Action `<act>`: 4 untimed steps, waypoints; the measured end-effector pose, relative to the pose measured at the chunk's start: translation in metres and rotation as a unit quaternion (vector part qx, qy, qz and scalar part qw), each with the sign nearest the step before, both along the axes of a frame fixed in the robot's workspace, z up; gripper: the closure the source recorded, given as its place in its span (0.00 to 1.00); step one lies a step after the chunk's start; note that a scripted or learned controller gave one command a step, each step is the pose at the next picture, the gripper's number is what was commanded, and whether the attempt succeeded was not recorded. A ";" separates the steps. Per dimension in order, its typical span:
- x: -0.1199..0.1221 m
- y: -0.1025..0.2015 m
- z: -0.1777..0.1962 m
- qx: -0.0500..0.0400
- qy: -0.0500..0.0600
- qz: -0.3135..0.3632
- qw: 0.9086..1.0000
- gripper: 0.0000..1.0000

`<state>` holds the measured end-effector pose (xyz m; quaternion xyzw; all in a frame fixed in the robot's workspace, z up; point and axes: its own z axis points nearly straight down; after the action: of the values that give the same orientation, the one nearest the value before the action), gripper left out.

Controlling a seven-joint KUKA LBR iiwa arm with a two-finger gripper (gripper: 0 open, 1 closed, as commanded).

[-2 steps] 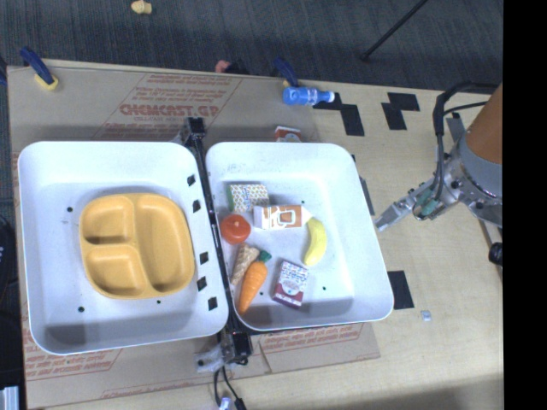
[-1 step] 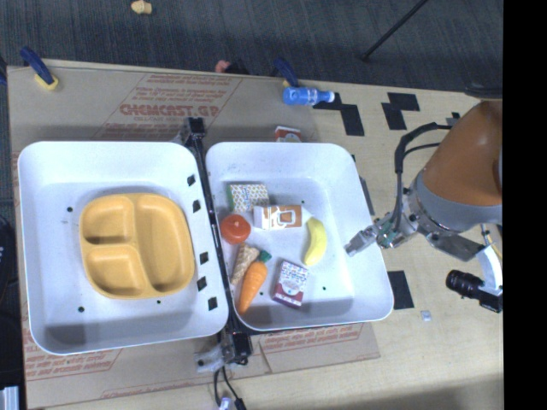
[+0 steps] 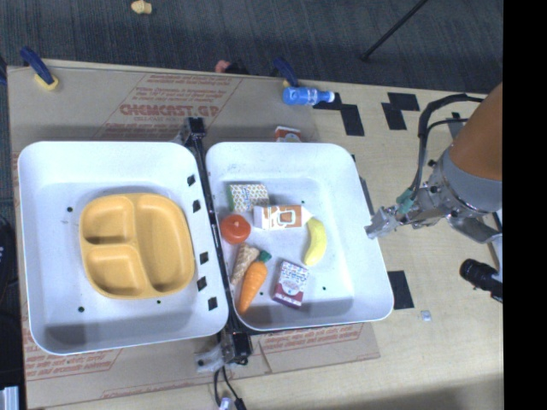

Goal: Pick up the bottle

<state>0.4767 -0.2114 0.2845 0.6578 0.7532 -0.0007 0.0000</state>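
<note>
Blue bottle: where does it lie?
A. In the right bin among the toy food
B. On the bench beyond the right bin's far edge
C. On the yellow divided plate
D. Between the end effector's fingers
B: the blue bottle lies on its side on the bench, outside the right bin.

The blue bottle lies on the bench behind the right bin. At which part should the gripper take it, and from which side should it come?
Grip the blue bottle across the middle of its body, coming down from above. It lies on its side on the bench, outside the right bin, long axis left-right, so the fingers would probably best close across its width. The cap end looks narrower, likely a poorer hold.
</note>
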 end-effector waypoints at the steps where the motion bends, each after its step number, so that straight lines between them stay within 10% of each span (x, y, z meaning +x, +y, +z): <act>1: 0.000 0.000 0.009 0.000 -0.001 0.226 0.974 1.00; 2: 0.000 0.001 -0.065 0.001 0.001 0.229 0.973 1.00; 4: 0.000 0.000 0.026 -0.001 0.000 0.690 0.724 1.00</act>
<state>0.4772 -0.2112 0.3102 -0.0433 0.9991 -0.0010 0.0010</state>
